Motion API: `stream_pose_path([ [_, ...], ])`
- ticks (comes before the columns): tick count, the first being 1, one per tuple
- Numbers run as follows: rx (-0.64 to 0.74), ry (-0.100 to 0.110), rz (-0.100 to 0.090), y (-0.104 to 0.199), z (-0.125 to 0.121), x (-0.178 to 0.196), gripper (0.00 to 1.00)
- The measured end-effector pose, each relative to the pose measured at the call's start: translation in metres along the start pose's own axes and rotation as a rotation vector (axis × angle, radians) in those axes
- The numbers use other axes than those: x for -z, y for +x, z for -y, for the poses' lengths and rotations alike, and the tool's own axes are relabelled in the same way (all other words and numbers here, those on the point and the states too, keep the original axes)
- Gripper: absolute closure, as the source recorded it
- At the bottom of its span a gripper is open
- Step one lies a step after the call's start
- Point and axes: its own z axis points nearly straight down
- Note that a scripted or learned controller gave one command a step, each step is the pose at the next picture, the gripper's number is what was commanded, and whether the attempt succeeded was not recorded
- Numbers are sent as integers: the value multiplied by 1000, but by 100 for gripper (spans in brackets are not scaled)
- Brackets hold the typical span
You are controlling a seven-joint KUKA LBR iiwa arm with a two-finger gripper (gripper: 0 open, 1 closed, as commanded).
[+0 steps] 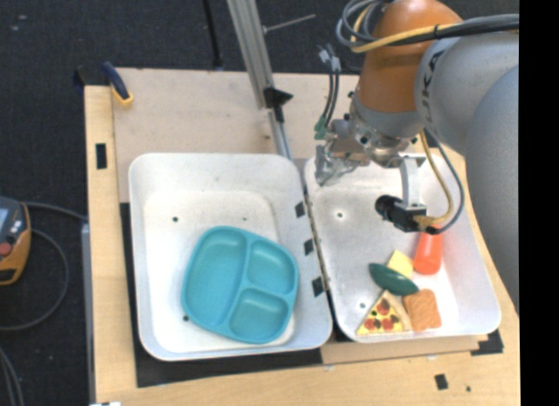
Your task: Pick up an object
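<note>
Gripper point(330, 167): poised at right bin's point(467, 304) 11 o'clock corner; finger state cannot be told.
Risk: toy food point(403, 295) at 5 o'clock could be missed.

Robotics laboratory: plywood counter point(175, 116) carrying two white bins point(218, 177) at frame centre; aluminium extrusion post point(253, 46) at upper centre; loose cables point(44, 256) on dark carpet point(87, 11) at left; industrial arm point(419, 55) at upper right.

Grey arm point(476, 90) reaches in from the right, orange band point(397, 42) just above wrist. Gripper point(330, 167) points down over far-left corner of right bin point(476, 304), near its rim. Cables loop round wrist.
</note>
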Motion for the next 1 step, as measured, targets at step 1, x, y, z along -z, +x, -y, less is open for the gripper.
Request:
stream_pose_path([
  [1, -1, 3, 0, 47, -2, -7, 100],
])
